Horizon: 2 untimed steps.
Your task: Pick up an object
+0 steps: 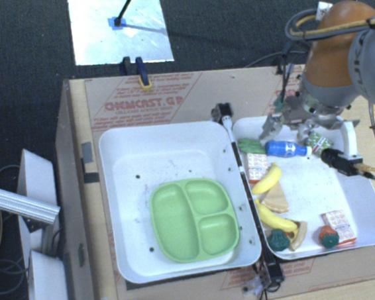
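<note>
Toward the bottom of the frame, at the near edge of the right-hand white bin (372,226), sit a small teal and brown toy (281,238), a red and green round toy (328,237), and a small white and orange packet (337,222). Two yellow bananas (270,197) lie just above them along the bin's left side, with a tan wedge-shaped piece (276,199) between them. Higher up, a printed packet (256,166) and a green item (250,147) rest near the bin's upper left corner. A blue bottle (287,147) lies on its side near the top of this bin. The gripper (290,125) hangs directly over the bottle at upper right; whether its claw is apart or together cannot be told. The left bin (124,152) holds a green divided plate (195,219) at lower centre.
</note>
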Available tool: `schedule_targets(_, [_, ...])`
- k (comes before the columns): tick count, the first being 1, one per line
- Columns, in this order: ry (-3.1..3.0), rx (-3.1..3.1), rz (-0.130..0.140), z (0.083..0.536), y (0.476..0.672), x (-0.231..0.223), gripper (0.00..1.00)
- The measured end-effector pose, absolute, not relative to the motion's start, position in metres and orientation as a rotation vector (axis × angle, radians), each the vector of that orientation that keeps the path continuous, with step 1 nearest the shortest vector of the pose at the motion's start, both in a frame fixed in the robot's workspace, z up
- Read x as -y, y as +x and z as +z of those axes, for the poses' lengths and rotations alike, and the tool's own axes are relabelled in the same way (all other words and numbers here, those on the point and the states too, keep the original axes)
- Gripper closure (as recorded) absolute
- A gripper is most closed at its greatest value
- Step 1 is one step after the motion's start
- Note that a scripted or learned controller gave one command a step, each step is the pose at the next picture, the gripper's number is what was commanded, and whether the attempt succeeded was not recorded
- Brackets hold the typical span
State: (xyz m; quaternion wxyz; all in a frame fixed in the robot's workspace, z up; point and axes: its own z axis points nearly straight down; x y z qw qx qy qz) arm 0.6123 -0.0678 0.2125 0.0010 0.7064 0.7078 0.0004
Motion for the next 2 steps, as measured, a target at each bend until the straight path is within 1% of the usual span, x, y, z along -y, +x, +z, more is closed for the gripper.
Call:
schedule_targets(1, [2.216,-2.224,0.002,0.220,0.641,0.079,0.00])
schedule_targets(2, [2.218,-2.224,0.000,0.170,0.656,0.084,0.00])
